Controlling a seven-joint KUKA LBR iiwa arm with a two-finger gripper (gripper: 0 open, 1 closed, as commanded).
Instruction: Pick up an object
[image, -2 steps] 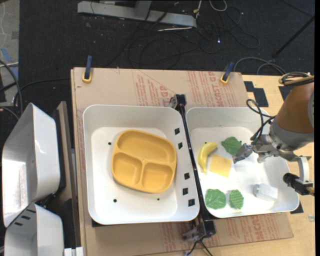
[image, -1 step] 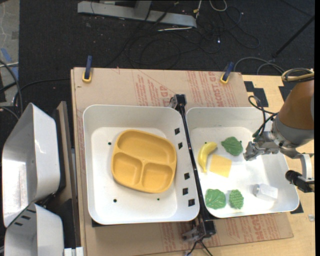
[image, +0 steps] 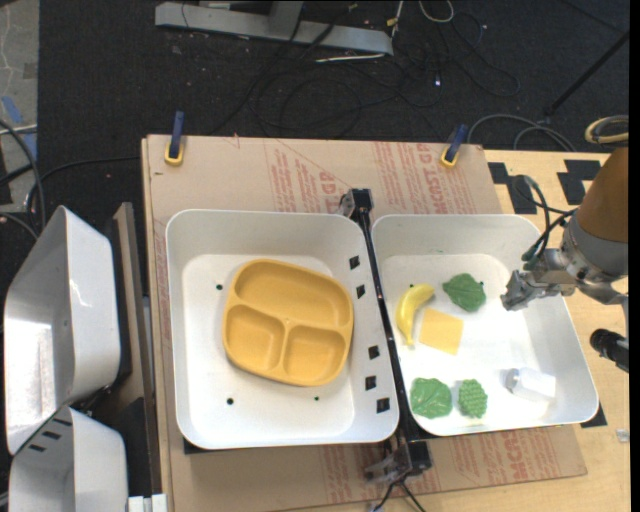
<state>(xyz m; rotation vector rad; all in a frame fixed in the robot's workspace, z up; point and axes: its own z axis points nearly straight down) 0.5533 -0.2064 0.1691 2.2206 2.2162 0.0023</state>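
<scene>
Two shallow white plastic bins: left bin (image: 190, 330), right bin (image: 570, 350). In the left, a mustard-yellow three-compartment plastic tray (image: 288, 322). In the right, a bright yellow toy banana (image: 411, 306), a paler yellow square cheese-like slab (image: 441, 331), three leafy green toy vegetables (image: 464, 291) (image: 431, 397) (image: 473, 398), and a small whitish, partly clear piece (image: 529, 383). Grey metal pincer (image: 519, 291) below an orange band (image: 610, 200). Tan cardboard desk cover (image: 300, 175) printed with faded red lettering, held by two blue-and-yellow clamps (image: 176, 138) (image: 455, 146). Black floor beyond.
</scene>
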